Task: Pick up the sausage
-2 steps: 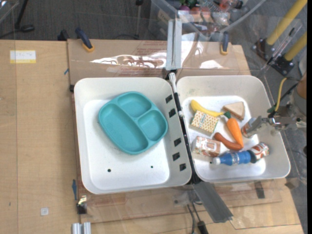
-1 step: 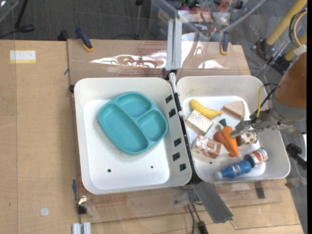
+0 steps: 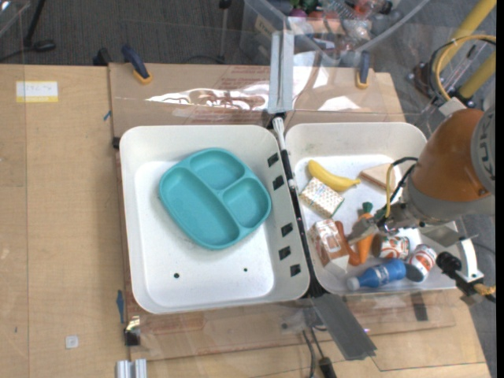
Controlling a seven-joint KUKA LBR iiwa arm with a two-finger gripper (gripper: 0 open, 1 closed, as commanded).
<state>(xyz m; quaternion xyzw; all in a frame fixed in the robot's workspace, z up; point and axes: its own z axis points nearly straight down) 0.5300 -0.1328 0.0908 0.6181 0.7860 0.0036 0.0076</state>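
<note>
Gripper (image 3: 376, 225) low in the right white bin (image 3: 354, 136), beside the sausage.
The reddish-brown sausage (image 3: 392, 247) lies just right-below it; whether it grips anything, I cannot tell.

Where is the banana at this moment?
The banana lies in the right bin, in its far left part, just behind the small patterned box and left of the bread slice.

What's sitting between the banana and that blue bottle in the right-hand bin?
In the camera view, a small patterned box and a reddish packet lie between the banana and the blue bottle.
</note>
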